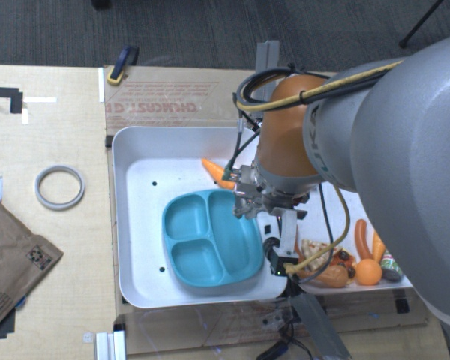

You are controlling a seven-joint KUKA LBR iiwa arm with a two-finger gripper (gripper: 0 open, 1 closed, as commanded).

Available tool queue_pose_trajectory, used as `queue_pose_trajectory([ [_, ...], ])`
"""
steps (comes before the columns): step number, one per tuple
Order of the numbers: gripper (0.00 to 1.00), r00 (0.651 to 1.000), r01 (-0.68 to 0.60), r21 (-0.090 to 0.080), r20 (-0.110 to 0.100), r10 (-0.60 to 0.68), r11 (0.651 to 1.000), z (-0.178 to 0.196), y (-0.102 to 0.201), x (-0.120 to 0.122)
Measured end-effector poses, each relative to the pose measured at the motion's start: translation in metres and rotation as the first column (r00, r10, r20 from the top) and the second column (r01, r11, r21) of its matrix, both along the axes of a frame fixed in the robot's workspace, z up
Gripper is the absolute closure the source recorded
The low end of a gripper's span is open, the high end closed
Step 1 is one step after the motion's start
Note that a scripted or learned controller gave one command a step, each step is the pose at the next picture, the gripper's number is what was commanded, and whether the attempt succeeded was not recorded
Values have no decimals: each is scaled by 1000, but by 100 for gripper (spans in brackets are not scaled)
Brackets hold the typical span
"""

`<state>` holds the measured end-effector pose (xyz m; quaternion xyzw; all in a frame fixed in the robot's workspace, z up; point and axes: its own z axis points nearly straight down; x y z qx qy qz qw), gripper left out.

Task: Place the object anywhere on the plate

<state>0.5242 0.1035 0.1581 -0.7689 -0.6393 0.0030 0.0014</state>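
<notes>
arm bent low — wrist over plate

The arm is a bulky thing, smooth matte grey on its big rounded link, with a glossy orange band above the wrist. Black and yellowish cables loop over the orange section, and thinner dark wires trail down past it. Below sits a cluster of grey metal brackets and a pale flat plate with small dark fittings.
</notes>
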Motion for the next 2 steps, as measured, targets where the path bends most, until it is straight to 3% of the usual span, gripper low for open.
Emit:
queue_pose_trajectory([
  [1,100,995,-103,1,1,103,995,-8,8,-47],
  [2,0,995,-103,1,2,103,995,-8,8,-47],
])
